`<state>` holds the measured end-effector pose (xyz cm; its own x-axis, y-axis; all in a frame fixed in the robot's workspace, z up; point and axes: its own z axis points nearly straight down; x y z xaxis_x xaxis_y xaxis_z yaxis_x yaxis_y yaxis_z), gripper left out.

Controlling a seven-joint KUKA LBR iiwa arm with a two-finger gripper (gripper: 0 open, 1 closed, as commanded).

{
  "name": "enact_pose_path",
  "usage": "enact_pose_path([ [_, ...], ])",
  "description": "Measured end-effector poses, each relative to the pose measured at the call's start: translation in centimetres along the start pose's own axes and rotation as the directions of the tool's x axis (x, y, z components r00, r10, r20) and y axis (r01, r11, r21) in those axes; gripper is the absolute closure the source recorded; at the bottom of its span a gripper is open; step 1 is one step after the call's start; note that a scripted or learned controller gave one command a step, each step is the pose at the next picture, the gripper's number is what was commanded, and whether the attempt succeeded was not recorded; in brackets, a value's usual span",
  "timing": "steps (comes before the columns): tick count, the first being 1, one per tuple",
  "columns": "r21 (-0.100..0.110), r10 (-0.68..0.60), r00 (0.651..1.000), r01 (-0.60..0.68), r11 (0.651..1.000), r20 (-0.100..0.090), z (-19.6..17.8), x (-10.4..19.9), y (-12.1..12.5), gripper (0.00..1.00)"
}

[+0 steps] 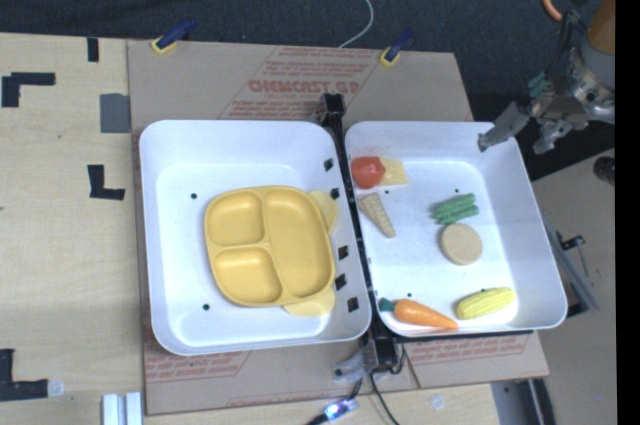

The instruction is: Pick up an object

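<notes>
Toys sit in the right bin (pixel 530 213), end effector (pixel 520 128) hovering at its far rim, fingers spread, holding nothing. I'd go for the round cookie (pixel 461 244), it's lying clear of its neighbours.

even, soft overhead light, faint shadows, mild glare on white bins (pixel 170 213), slightly soft focus
</notes>
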<state>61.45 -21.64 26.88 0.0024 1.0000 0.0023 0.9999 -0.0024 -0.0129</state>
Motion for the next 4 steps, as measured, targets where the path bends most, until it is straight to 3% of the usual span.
enact_pose_path([
  [1, -0.012, -0.003, 1.000, 0.003, 1.000, 0.003, -0.7, 0.1, 0.2, 0.00],
  [4, -0.005, -0.004, 1.000, 0.004, 1.000, 0.002, 14.9, 0.7, -1.3, 0.00],
])
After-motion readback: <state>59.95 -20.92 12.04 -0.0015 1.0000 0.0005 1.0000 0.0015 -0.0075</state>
